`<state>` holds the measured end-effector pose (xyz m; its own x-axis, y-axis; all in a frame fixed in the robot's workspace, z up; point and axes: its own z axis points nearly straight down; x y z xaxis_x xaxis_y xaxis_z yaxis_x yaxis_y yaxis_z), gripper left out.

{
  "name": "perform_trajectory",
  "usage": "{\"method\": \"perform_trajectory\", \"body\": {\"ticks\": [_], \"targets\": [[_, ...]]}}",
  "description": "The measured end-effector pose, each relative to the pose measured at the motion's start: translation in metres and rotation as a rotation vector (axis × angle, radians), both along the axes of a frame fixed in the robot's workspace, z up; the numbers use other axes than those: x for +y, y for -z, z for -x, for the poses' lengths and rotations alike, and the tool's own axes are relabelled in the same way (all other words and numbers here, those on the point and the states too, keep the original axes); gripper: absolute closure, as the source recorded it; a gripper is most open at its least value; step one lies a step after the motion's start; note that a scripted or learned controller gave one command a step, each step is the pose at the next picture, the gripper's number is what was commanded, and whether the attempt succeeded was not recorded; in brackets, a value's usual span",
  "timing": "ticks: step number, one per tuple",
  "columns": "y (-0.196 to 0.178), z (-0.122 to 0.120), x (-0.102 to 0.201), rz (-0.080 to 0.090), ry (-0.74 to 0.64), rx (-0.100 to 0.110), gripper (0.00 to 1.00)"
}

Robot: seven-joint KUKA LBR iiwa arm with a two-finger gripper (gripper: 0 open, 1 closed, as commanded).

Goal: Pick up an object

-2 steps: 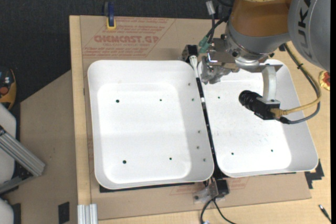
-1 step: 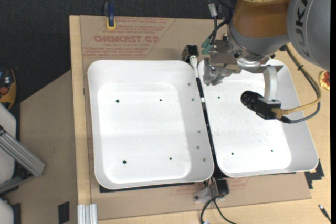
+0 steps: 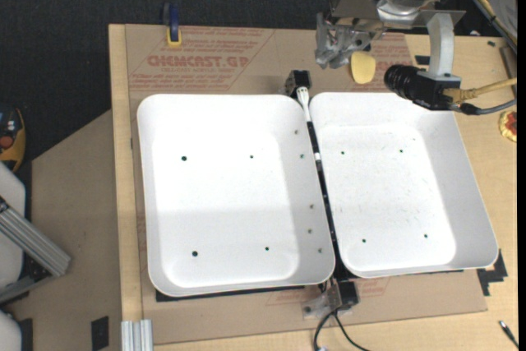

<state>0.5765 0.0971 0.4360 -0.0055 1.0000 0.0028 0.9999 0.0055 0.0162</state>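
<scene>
My gripper (image 3: 339,52) hangs high over the back edge of the bench, above the gap between the two white bins. A small pale yellow object (image 3: 362,67) shows right against the gripper's lower right side. I cannot tell whether it is held or lies on the cardboard behind the right bin (image 3: 460,177). The left bin (image 3: 156,177) and the right bin show only bare white floors with a few dark dots.
A black cylindrical part (image 3: 415,86) with a cable sticks out over the right bin's back rim. A black clip (image 3: 297,83) sits at the back between the bins. A blue and yellow clamp (image 3: 173,25) holds the cardboard at back left.
</scene>
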Motion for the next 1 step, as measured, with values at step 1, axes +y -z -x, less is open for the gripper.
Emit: {"method": "perform_trajectory", "body": {"ticks": [1], "targets": [[0.1159, -0.0442, 0.0123, 0.004, 0.005, 0.022, 1.0]]}}
